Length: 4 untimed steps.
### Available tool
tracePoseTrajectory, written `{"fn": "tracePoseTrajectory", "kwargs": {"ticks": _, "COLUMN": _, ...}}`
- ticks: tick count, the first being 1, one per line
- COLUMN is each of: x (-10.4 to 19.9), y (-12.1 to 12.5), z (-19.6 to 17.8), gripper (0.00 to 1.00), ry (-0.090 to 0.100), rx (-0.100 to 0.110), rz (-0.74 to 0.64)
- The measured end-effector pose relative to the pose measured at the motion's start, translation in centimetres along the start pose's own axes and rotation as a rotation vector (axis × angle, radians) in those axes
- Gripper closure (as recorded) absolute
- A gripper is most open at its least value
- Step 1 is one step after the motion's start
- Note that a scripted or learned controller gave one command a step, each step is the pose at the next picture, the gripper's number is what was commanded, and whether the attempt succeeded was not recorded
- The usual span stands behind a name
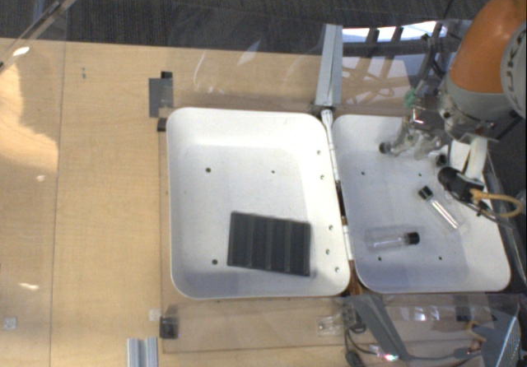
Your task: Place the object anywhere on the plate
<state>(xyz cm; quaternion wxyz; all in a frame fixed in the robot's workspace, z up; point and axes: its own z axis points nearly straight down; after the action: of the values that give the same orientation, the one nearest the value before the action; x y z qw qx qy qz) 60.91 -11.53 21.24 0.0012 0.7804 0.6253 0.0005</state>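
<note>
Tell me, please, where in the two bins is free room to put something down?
The left bin is bare above and left of the dark ridged plate. In the right bin, the near left corner below the clear tube is free. Its far right is crowded: pincer, small black-capped tube.

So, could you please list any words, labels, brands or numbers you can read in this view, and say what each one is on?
None can be read. The dark ribbed plate, the clear vial, the small tube, both white bins and the arm's orange band show no legible text.

Clear vial (pixel 392 238) flat, right bin (pixel 494 275); dark ridged plate (pixel 269 243)
</note>
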Motion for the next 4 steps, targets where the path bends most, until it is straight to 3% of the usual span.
{"fn": "tracePoseTrajectory", "kwargs": {"ticks": 1, "x": 8.4, "y": 2.0, "z": 3.0, "gripper": 1.00, "ry": 0.000, "rx": 0.003, "rz": 0.101}}
{"fn": "tracePoseTrajectory", "kwargs": {"ticks": 2, "x": 17.4, "y": 2.3, "z": -5.9, "gripper": 1.00, "ry": 0.001, "rx": 0.001, "rz": 0.366}}
{"fn": "tracePoseTrajectory", "kwargs": {"ticks": 3, "x": 23.5, "y": 0.8, "z": 2.0, "gripper": 1.00, "ry": -0.001, "rx": 0.005, "rz": 0.649}}
{"fn": "tracePoseTrajectory", "kwargs": {"ticks": 4, "x": 29.7, "y": -1.2, "z": 0.4, "gripper": 1.00, "ry": 0.003, "rx": 0.003, "rz": 1.033}}
